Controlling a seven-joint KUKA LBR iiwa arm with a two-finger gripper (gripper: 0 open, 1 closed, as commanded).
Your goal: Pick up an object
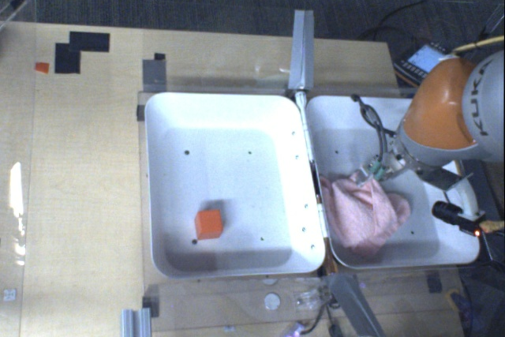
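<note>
A crumpled pink cloth [363, 211] lies in the right bin [339, 130], against its left wall and front edge. My gripper [379, 169] hangs just above the cloth's upper right corner, under the arm's orange band [440, 108]. An orange block [209, 224] sits in the left bin [221, 122], near its front left corner.
A metal divider post [301, 51] stands between the bins at the back. Black markers [79, 50] and a small orange square [42, 68] lie on the bench at far left. Cables run along the arm at right.
</note>
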